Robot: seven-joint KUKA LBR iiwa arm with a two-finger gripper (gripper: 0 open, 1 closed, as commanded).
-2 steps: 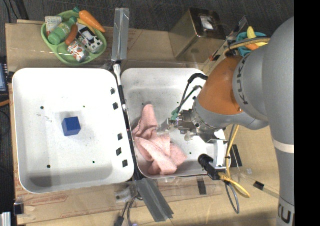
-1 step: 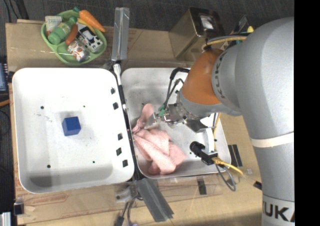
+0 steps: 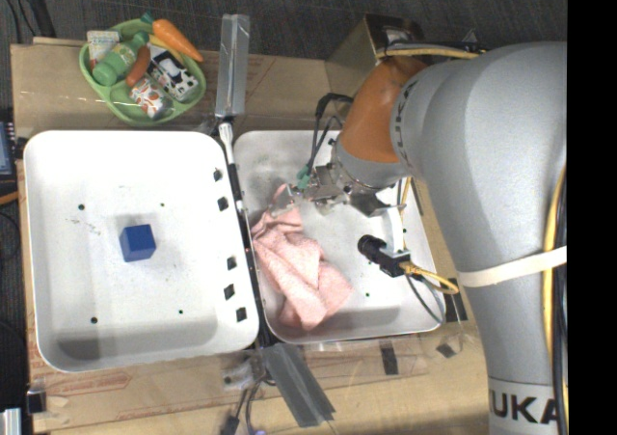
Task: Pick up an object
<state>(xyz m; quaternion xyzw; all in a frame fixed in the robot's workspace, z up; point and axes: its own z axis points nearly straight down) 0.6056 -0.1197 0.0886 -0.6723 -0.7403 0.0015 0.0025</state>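
Right bin | pink cloth inside | claw at its top edge | grip state unclear

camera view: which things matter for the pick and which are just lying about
Job: gripper, over the right bin; pink cloth in it; blue cube in the left bin.
Lying about: green bowl of toy food, on the bench beyond the bins.

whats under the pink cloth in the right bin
The pink cloth lies crumpled on the right bin's white floor. Anything beneath its folds is covered, so I cannot tell.
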